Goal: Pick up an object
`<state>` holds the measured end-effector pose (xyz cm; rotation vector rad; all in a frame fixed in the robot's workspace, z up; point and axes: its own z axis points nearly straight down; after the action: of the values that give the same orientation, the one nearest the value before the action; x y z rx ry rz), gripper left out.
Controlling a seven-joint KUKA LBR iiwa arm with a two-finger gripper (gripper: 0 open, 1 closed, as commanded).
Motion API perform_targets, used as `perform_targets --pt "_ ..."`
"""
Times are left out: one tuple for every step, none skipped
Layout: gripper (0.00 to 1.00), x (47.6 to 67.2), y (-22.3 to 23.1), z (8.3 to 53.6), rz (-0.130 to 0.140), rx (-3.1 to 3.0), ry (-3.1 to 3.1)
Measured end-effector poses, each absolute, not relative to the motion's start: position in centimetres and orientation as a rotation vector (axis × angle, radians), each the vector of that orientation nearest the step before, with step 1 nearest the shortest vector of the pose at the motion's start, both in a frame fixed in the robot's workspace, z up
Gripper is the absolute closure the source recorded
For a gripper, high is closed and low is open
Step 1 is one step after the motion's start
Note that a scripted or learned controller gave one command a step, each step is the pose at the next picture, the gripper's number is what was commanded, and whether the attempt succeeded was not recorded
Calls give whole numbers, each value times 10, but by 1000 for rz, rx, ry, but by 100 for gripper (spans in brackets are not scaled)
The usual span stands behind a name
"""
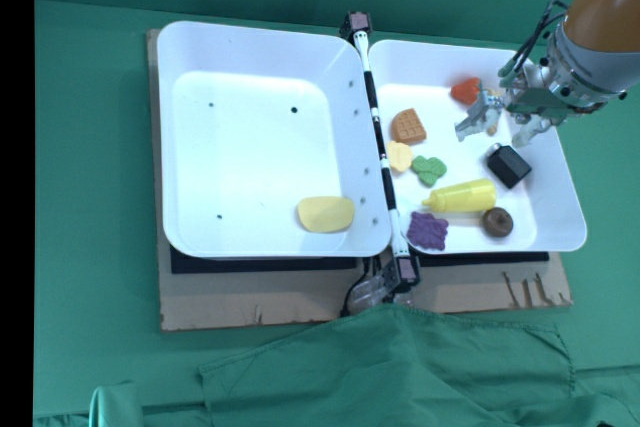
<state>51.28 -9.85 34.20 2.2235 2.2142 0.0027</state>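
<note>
My gripper [497, 125] hangs open over the right bin [560, 215], its two fingers spread with nothing between them. Just below and right of it lies a black block [508, 165]. A red piece [465, 91] sits just left of the gripper near the bin's back. Further left are an orange waffle [408, 126], a pale yellow piece [399, 156] and a green broccoli [430, 169]. Toward the front lie a yellow mustard bottle [461, 197], a purple piece [428, 231] and a brown donut [497, 222].
The left bin [200, 65] holds a yellow chip-like piece [325, 214] at its front right. A black-and-white divider bar [377, 145] runs between the bins. Green cloth [400, 365] is bunched at the front of the bench.
</note>
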Motion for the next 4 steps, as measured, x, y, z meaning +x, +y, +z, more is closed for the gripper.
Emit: perform_targets --pt "0 465 -110 306 -4 2231 2215" --pt "0 498 -103 289 2 2221 2215" --pt "0 504 -167 205 -7 2234 2211" --pt "0 484 -142 185 11 2213 2196"
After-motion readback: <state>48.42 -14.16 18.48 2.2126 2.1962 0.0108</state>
